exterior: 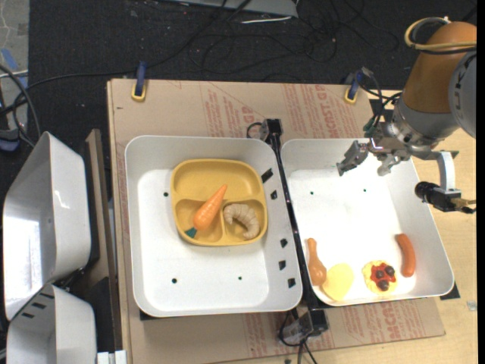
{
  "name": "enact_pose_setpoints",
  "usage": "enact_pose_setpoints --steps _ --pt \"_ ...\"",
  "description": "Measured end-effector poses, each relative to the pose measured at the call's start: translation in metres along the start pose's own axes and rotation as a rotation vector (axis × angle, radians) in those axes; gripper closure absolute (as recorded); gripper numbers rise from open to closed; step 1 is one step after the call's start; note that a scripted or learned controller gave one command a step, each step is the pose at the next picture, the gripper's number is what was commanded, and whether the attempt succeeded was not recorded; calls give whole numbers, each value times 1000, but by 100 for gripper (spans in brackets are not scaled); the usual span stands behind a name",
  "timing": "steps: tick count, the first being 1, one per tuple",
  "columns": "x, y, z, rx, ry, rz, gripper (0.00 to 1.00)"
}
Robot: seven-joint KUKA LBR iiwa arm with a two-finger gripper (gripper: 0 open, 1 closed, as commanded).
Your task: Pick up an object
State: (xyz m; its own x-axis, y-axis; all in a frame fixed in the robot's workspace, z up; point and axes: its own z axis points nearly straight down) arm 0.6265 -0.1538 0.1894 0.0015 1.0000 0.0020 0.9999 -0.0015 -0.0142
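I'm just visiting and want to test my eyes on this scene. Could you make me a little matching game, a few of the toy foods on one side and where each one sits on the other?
Things:
1. carrot
2. shrimp
3. sausage
4. chicken drumstick

Places:
A. right bin, near its right wall
B. yellow plate, lower right compartment
C. right bin, against its left wall near the front
D. yellow plate, lying across the divider between compartments

Pairs: 1-D, 2-B, 3-A, 4-C

The yellow plate sits in the left bin; the gripper hovers over the right bin, at its back.
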Motion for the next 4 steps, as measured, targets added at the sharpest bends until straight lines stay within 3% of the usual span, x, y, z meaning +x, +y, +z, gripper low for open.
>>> enact_pose_setpoints --steps 1,3,4 --pt "1 3 -9 -14 -2 -3 0" --pt "1 1 98 -9 -2 0 0" --pt "1 1 97 -14 -3 -1 0"
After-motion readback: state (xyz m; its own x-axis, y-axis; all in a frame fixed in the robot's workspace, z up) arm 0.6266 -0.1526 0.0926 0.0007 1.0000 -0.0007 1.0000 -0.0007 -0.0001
